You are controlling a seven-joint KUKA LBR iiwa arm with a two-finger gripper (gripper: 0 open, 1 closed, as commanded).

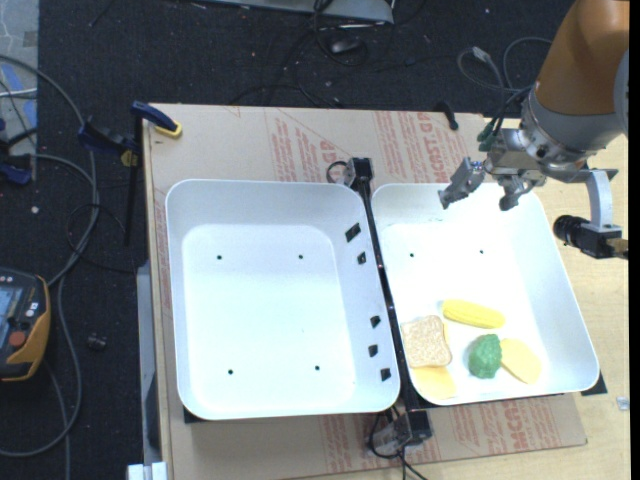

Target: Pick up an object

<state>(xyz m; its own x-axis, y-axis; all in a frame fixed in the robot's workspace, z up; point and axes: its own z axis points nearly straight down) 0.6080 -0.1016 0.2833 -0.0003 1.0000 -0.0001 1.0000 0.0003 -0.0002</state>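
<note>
End effector [483, 188]: spread wide, empty, over right bin [560, 258] far edge. Toy foods [470, 343] cluster near edge, unreached.

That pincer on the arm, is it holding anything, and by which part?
Nothing is held. The pincer hangs open above the far end of the right bin, nothing between its fingers; the toy foods lie at the near end.

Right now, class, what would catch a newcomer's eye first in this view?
The small heap of colourful items in the near corner of the right bin: a yellow corn-like piece, a green lump and a speckled tan slice. Above that bin's far edge hangs the gripper, its fingers spread open, holding nothing.
</note>
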